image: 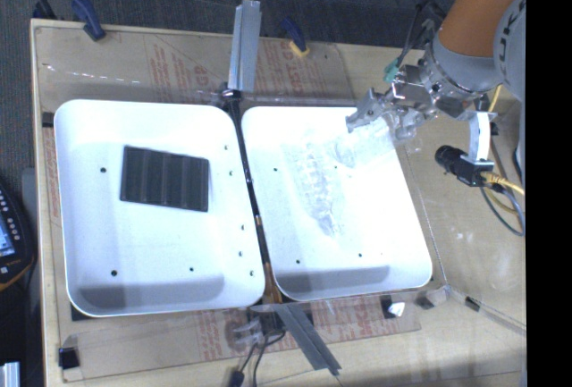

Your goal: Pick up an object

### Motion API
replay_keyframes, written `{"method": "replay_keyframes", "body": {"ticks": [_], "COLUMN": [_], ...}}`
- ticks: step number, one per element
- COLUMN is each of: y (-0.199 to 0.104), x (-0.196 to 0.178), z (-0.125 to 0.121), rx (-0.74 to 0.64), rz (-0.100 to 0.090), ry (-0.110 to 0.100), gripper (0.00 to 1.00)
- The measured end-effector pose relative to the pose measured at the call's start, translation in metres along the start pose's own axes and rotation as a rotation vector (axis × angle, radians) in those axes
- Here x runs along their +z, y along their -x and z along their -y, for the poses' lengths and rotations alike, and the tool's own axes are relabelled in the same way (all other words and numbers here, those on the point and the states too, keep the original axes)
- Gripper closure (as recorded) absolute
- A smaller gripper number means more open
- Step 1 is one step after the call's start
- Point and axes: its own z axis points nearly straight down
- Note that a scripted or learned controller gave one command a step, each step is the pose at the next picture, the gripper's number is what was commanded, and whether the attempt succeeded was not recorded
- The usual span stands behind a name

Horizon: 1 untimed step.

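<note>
Two white bins sat side by side on the bench: the left bin [80, 197] held one dark ribbed rectangular pad [165, 179], and the right bin [407, 224] held one clear plastic object [317, 189], hard to make out, lying near its middle. The gripper [380, 113] hung over that right bin's far right corner, up and to the right of the clear object. Whether it was released or clenched, or touching anything, could not be told.

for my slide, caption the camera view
Grey arm's gripper over the right bin's upper corner; dark ribbed pad in the left bin.
</note>
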Motion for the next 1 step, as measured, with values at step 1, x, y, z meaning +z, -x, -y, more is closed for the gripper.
{"method": "replay_keyframes", "body": {"ticks": [1], "y": [0.0003], "x": [-0.019], "z": [0.0118], "rx": [0.032], "rz": [0.001], "ry": [0.003], "gripper": [0.0]}}
